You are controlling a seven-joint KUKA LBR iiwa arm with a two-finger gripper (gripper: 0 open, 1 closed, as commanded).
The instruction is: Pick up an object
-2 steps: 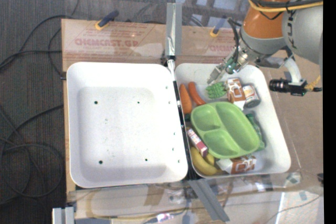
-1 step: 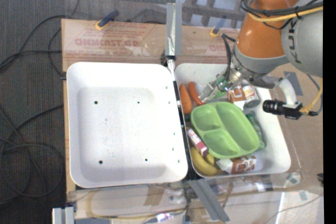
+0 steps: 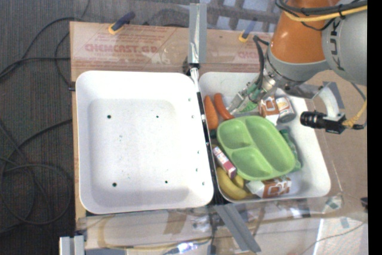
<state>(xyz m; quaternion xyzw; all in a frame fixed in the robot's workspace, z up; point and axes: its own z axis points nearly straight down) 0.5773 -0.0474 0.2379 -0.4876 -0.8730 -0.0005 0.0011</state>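
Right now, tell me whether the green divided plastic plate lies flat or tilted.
Tilted. The green divided plastic plate rests askew on other items in the right white bin, its compartments facing up.

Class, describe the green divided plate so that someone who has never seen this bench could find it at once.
Start at the right bin, the one crowded with items beneath the arm. In its middle, lying on top of the pile, is the green divided plate. It is the largest item there and the only bright green one, with three shallow compartments, unlike the orange carrot and yellow banana beside it.
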